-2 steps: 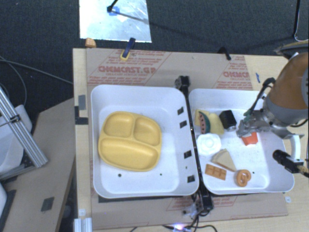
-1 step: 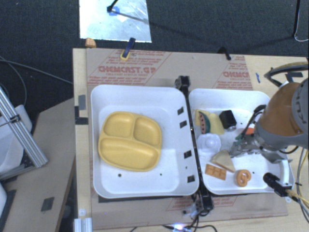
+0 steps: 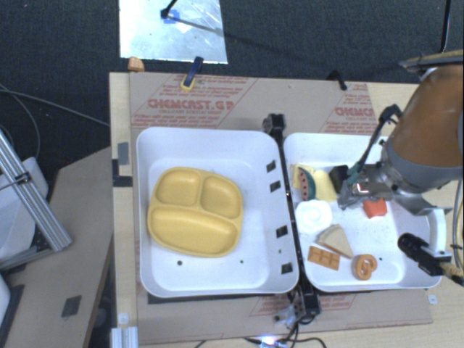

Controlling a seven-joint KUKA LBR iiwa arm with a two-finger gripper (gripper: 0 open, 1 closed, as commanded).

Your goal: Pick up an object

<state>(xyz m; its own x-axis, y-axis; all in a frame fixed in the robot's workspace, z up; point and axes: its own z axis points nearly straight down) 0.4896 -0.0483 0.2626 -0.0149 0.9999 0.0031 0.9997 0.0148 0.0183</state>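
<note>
Currently the gripper (image 3: pixel 349 191) sits low over the right bin (image 3: pixel 326 140), roughly at its middle, at the end of the arm (image 3: pixel 435 122), which comes in from the right. From this angle I cannot tell whether the gripper is spread, pressed together or pinching anything, because its tip is a dark, cluttered patch against the white floor.

Several small things lie around it, all in the right bin. A red block (image 3: pixel 375 209) lies just beside the gripper, to its lower right, partly tucked under the wrist. To the gripper's left, near the wall shared by the two bins, lies a watermelon slice (image 3: pixel 305 183) with a yellow piece (image 3: pixel 323 184) touching its right side; the yellow piece is very close to the gripper's tip, though I cannot tell whether they touch. Below these rests a white disc (image 3: pixel 314 215), down and to the left of the gripper and apart from it. Further towards the near edge lie a bread wedge (image 3: pixel 336 239), a brown waffle (image 3: pixel 323 257) just beneath it, and a pretzel (image 3: pixel 365 267) to the waffle's right; all three are well apart from the gripper.

The left bin (image 3: pixel 217 140) holds a yellow plate (image 3: pixel 194 211) with three compartments, lying flat left of centre. Both bins stand side by side on a sheet of printed cardboard (image 3: pixel 239 100).
</note>
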